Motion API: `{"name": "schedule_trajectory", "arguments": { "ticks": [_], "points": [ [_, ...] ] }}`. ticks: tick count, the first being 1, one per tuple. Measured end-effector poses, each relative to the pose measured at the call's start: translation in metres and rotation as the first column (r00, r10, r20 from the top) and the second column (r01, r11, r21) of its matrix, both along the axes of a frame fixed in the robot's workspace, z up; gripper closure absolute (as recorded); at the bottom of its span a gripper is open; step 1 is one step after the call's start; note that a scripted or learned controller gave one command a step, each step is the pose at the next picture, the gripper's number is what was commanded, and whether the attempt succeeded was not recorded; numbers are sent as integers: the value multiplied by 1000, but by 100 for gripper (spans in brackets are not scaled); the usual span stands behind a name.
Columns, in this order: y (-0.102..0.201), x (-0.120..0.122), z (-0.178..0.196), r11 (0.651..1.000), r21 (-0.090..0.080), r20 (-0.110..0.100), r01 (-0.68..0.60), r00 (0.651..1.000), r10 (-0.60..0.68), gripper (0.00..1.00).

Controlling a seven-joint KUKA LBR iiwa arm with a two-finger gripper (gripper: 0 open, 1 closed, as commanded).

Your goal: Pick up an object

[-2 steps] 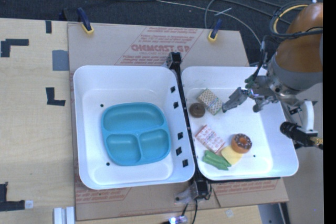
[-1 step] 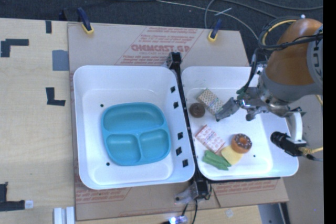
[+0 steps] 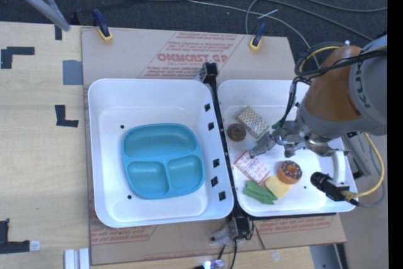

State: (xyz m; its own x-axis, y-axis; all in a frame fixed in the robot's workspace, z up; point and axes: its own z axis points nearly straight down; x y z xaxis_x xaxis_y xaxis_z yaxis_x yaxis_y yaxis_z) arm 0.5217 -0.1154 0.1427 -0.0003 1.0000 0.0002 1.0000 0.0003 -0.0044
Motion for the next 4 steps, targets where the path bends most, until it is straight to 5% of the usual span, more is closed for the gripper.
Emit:
{"name": "schedule_trajectory", "arguments": {
  "ticks": [1,2,4],
  "points": [
    [0,0,-52,1000,0,3,1,1000,-1,0],
    [2,3,-36,1000,4,10,-3,1000,3,100],
    [-7,1,64,1000,-1,6,-1,1000,1,100]
  ]
}}
